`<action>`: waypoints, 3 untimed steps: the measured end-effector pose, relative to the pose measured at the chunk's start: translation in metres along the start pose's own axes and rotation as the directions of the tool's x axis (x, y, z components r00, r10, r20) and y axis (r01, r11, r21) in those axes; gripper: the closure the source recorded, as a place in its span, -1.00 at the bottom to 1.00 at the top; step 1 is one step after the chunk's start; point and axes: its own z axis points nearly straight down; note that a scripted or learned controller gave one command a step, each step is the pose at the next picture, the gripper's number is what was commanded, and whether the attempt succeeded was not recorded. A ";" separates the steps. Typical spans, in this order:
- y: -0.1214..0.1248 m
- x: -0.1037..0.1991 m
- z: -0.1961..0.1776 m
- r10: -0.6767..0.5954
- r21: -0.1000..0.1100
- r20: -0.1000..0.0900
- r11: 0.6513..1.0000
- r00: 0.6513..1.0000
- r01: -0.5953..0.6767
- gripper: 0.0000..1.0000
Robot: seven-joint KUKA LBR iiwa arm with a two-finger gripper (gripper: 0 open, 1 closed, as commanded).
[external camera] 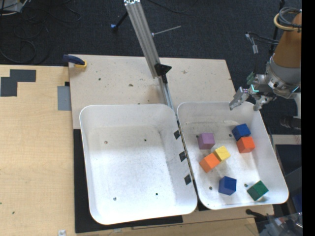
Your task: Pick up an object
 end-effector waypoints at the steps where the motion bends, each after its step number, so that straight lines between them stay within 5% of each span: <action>1: 0.001 0.001 -0.003 -0.003 -0.004 0.002 1.000 1.000 0.003 -1.00; 3: -0.002 0.005 0.104 -0.004 -0.005 0.002 1.000 1.000 0.004 -1.00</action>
